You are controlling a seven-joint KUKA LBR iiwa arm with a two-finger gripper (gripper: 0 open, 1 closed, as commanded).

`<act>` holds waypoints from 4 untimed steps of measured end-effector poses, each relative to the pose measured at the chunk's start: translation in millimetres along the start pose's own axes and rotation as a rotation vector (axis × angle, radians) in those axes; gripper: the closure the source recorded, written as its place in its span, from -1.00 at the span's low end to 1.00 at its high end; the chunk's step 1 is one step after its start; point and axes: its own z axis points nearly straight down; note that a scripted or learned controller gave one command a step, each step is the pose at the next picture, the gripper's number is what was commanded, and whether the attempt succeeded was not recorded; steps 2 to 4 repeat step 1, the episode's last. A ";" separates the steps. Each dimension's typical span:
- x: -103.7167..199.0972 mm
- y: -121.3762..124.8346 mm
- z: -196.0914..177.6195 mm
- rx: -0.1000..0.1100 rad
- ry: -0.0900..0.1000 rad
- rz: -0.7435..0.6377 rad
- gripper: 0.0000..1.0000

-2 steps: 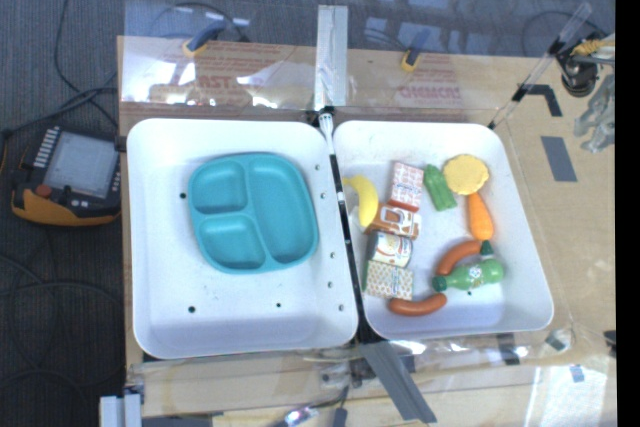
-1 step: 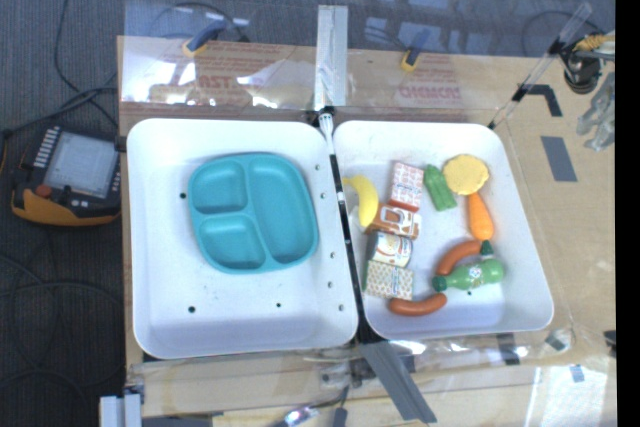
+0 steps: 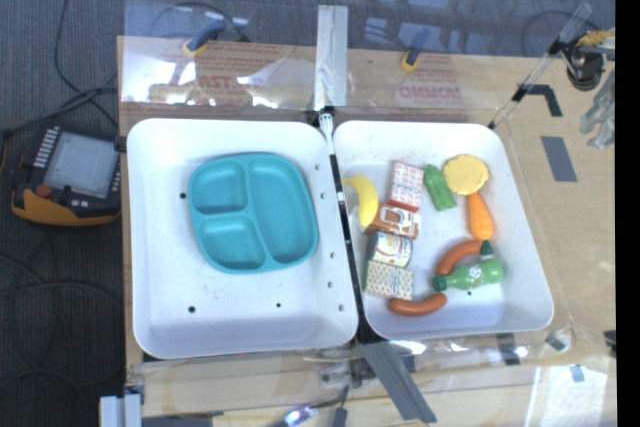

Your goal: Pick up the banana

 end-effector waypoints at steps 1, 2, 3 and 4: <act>1.5 0.3 -5.2 -0.001 -0.012 -0.003 1.00; 1.5 0.3 -5.2 -0.001 -0.012 -0.003 1.00; 1.5 0.3 -5.2 -0.001 -0.012 -0.003 1.00; 1.5 0.3 -5.2 -0.001 -0.012 -0.003 1.00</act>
